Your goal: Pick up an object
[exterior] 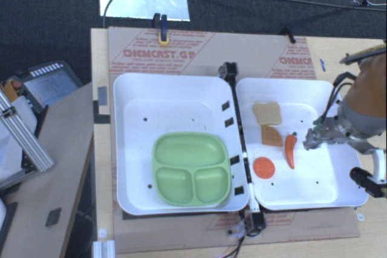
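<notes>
My fingers (309, 141) hover low in the right bin (338, 190), just right of the orange pepper (290, 150); whether they are apart or together, I cannot tell. Nearby lie toast (267, 113), a cracker (271, 136), a tomato slice (263, 167). Left bin (139, 106): green divided plate (191, 167).

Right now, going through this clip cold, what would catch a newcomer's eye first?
Most likely the green divided plate, lying in the lower middle of the left bin. Next, the small cluster in the right bin: a tan bread slice, an orange piece just below it, a red round slice and a chili pepper. The arm's tool sits just right of the pepper.
</notes>
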You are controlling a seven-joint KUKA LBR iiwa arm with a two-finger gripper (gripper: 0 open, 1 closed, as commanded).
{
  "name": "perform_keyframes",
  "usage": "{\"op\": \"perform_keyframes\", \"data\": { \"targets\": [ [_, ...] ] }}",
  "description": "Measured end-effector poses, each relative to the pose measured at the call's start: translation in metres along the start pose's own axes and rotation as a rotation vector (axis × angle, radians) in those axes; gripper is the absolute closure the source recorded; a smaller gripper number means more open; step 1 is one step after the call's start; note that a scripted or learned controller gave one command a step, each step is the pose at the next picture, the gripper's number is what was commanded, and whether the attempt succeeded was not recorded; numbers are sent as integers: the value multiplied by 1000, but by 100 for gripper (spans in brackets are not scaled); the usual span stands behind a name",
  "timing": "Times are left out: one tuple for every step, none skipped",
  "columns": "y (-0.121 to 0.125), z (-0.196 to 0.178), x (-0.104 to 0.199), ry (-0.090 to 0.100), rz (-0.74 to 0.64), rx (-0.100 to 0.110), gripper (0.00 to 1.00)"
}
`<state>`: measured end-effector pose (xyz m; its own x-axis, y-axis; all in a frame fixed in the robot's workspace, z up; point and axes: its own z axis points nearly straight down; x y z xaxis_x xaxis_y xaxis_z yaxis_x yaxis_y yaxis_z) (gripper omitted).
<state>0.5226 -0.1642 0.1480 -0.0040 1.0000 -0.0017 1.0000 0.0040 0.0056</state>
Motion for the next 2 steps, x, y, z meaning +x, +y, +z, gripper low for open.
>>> {"op": "perform_keyframes", "data": {
  "targets": [
    [0, -63, -5, -1, 1, -2, 100],
    [2, -117, -6, -1, 0, -2, 100]
  ]
}}
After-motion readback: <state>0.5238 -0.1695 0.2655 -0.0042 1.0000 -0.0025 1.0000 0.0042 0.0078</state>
